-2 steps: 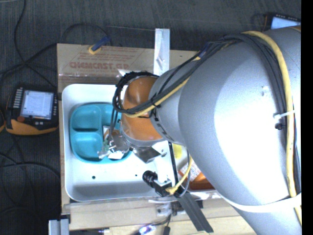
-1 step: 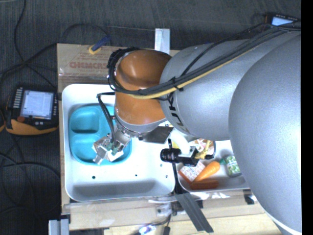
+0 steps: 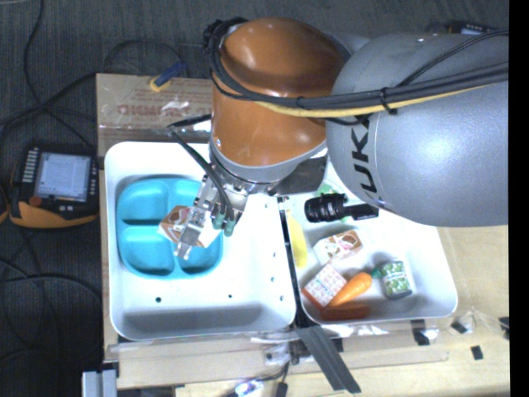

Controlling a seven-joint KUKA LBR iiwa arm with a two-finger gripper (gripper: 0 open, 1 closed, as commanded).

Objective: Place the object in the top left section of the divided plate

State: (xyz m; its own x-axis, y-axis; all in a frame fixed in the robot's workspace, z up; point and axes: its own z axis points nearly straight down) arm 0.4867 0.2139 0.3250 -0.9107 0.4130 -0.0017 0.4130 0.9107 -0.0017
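Gripper (image 3: 193,236) over blue plate (image 3: 136,251), beside brown object (image 3: 173,222); grasp unclear.

gripper (image 3: 195,231): hanging over the middle of the blue divided plate (image 3: 136,209).
brown-and-white object (image 3: 175,222): sitting just beside the gripper, above the plate.
left bin (image 3: 190,304): holding the plate.
right bin (image 3: 430,259): holding a carrot (image 3: 355,286) and small packets (image 3: 340,246).
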